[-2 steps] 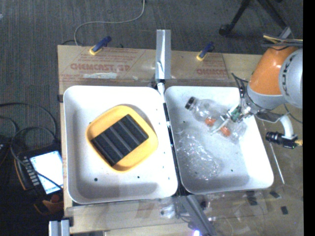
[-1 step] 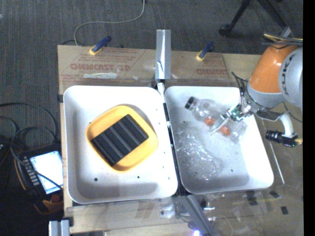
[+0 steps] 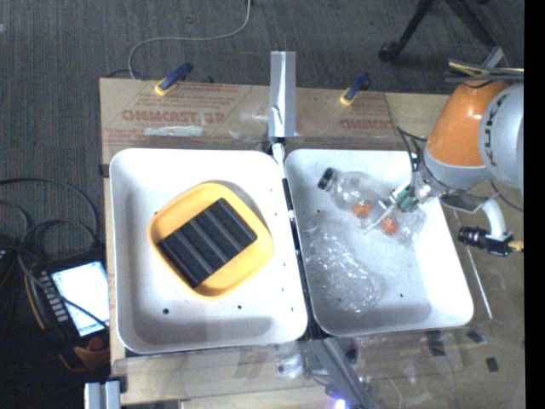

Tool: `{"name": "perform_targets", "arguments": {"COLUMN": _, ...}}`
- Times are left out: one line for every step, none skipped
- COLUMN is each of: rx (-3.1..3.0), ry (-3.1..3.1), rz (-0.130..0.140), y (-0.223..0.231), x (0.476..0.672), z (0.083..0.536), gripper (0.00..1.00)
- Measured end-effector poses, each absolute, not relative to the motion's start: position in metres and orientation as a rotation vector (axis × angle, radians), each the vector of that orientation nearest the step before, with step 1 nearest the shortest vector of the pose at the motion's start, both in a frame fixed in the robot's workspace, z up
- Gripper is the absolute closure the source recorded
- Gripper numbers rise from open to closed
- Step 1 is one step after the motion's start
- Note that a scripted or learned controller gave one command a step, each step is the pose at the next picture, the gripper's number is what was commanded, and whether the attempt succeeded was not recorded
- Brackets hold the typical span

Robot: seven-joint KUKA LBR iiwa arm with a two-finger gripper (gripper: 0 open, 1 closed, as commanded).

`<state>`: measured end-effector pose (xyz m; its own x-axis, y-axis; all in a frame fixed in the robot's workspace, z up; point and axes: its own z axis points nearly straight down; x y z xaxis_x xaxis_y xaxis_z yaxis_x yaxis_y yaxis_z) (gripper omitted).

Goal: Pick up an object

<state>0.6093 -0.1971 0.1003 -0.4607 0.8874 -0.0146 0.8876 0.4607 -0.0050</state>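
A clear plastic bottle (image 3: 349, 191) with a black cap lies on its side in the upper part of the right bin (image 3: 446, 307). It has small orange marks near its right end. My gripper (image 3: 400, 203) is low over that right end and looks to be touching it. The grey arm with its orange band (image 3: 461, 136) reaches in from the right. Below the bottle lies a crumpled clear plastic wrapper (image 3: 342, 273). A yellow block with a black ribbed top (image 3: 213, 237) sits in the middle of the left bin (image 3: 136, 313).
The wall between the two bins (image 3: 291, 228) runs down the middle. Two blue-and-yellow clamps (image 3: 174, 77) hold the board at the back edge. A tablet with cables (image 3: 78, 290) lies on the floor at the left.
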Motion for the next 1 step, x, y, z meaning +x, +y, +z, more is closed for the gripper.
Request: {"name": "perform_targets", "arguments": {"rx": 1.624, "ry": 2.684, "rz": -0.018, "y": -0.1963, "x": 0.6087, "z": 0.1100, "gripper": 1.00}}
